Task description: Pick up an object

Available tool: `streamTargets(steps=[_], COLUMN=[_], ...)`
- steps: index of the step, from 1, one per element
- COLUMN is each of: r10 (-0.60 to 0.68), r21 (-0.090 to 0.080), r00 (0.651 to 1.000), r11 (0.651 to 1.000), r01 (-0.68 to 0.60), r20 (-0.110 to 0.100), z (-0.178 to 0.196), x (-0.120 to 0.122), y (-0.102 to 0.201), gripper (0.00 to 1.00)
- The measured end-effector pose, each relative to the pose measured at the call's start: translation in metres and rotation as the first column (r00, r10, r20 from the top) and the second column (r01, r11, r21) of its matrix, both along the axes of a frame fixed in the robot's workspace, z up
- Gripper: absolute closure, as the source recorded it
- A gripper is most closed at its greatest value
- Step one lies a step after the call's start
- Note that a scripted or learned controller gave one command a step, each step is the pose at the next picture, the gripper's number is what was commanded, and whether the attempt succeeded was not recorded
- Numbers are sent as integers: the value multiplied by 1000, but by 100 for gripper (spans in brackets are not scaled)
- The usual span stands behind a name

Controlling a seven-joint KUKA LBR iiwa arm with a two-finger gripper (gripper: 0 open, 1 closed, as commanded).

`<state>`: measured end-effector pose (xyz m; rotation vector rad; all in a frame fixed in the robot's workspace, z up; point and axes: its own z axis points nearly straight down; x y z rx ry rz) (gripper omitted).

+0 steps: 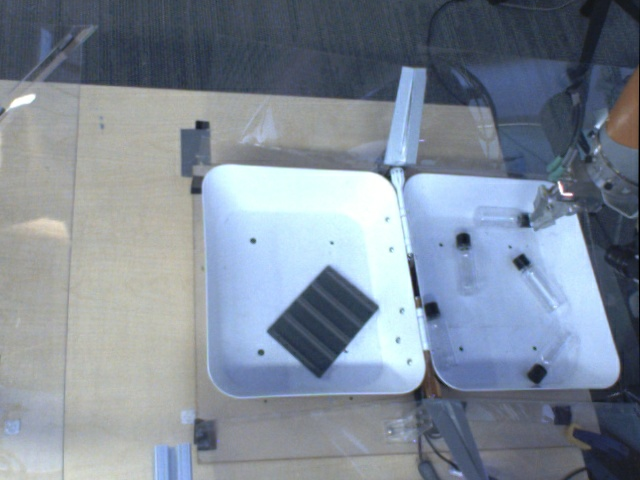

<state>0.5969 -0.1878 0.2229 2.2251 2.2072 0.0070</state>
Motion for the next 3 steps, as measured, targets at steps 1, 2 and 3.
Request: streamTargets(steps=[1, 2, 3], r10=[-164, -164, -158], r21=[4, 3, 4], r00=[986, 986, 987], r11=[986, 986, 987], r01=[164, 164, 158], r20=[-7, -5, 0], z=[-114, -113, -101], x=[44, 44, 46], y=[100, 99, 101], gripper=[100, 0, 100])
